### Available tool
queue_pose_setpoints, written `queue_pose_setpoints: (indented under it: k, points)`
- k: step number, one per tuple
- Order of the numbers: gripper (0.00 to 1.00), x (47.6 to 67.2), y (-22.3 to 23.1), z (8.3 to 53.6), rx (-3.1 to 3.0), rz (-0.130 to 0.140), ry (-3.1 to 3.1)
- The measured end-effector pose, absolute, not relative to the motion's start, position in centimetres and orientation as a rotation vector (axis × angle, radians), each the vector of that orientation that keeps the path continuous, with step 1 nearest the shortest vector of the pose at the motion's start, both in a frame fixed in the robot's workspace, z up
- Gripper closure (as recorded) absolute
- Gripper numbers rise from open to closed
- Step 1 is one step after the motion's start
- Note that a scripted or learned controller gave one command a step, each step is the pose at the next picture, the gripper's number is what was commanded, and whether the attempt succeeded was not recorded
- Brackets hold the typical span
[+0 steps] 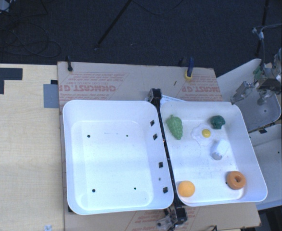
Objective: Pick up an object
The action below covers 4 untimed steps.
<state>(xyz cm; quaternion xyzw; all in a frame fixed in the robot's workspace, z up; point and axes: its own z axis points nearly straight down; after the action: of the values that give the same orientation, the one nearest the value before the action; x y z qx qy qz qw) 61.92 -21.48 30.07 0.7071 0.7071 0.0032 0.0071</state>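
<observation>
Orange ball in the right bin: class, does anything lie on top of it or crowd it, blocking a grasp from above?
Nothing visible does. The round orange ball lies uncovered near the white right bin's front left corner, apart from the brown ring-shaped doughnut.

At the far right you see the robot's arm (268, 83) as pale grey metal parts with thin silvery brackets and rods, a dark block among them, a small green spot on one fitting, and slim dark cables rising above it.
</observation>
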Motion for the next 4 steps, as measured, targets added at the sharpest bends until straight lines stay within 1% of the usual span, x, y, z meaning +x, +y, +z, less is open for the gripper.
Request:
queue_pose_setpoints:
  k: [1, 2, 3, 4]
  points:
    - [0.0, 64.5, -21.3, 46.9, 2.206, 0.01, 2.215]
    - [0.0, 64.4, -21.3, 54.3, 2.212, 0.004, 2.222]
    - [0.0, 64.4, -21.3, 53.7, 2.218, -0.003, 2.228]
    - [0.0, 64.4, -21.3, 53.7, 2.218, -0.003, 2.228]
